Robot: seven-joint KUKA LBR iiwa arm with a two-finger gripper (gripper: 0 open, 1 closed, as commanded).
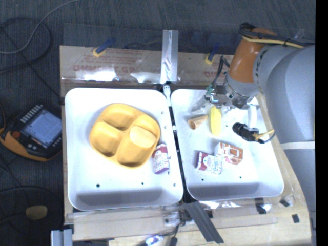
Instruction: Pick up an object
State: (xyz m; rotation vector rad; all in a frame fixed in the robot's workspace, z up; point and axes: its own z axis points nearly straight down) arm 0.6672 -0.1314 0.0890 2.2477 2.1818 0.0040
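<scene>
While the gripper hangs at the right bin's twelve-o'clock end, whether it is spread or closed I cannot tell. The yellow banana-like piece lies touching or just under it toward six o'clock, long axis running twelve to six, mid-upper bin.

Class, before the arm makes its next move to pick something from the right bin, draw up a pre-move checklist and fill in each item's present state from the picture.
1. Gripper over the right bin: ok.
2. Yellow object directly below the gripper: ok.
3. Finger opening: cannot tell.
4. Object held between fingers: cannot tell.
5. Target clear of neighbours: not ok, the cone-shaped item lies close beside it.
6. Red-and-white packets lie apart from the target: ok.
</scene>
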